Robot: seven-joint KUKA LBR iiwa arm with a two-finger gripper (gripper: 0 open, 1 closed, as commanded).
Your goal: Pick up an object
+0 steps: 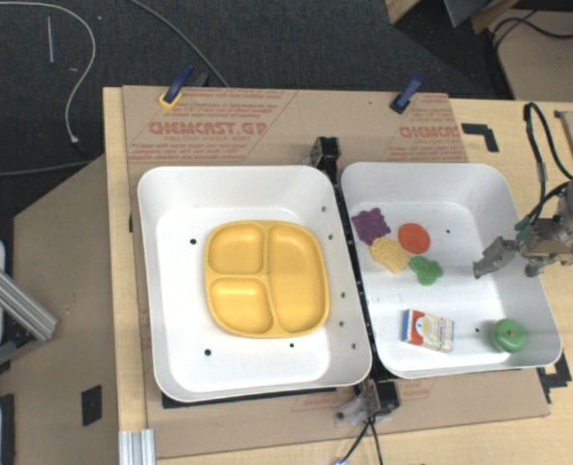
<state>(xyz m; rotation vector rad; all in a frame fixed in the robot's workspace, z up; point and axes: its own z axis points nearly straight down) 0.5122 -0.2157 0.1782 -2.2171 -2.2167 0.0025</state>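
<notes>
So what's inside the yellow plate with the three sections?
Nothing that I can see. The yellow plastic three-section plate sits alone in the left white bin, all its compartments bare. The plate covers the bin floor beneath it, so that part stays hidden.

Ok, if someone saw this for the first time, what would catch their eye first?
Probably the yellow divided plate, lying alone in the middle of the left bin. Next, the cluster of small toy foods in the right bin: a purple piece, an orange disc and a green apple near its front right corner. The tool hovers at that bin's right side.
</notes>
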